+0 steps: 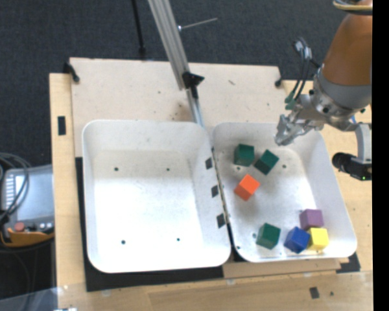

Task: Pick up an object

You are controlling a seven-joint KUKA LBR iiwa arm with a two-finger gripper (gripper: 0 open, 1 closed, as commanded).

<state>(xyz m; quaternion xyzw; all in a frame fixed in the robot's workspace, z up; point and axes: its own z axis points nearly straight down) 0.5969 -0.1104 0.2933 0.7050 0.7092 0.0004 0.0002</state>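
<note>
the grey two-finger gripper [286, 135] hangs over the far right corner of the right shallow white bin [334, 185]; i cannot tell its state. in that bin lie two dark green cubes [244, 154] far, an orange cube [247, 186] mid, and green, blue, yellow and purple cubes near.

Both bins are white: the left bin [149, 193] and the right bin [330, 193]. Inside the right one are little blocks: three dark green blocks [244, 154] [267, 162] [268, 235], an orange block [247, 187], a purple block [311, 218], a blue block [297, 239] and a yellow block [319, 238]. The arm [350, 50] is orange up top and grey lower down. The bench [129, 89] is light tan wood.
</note>
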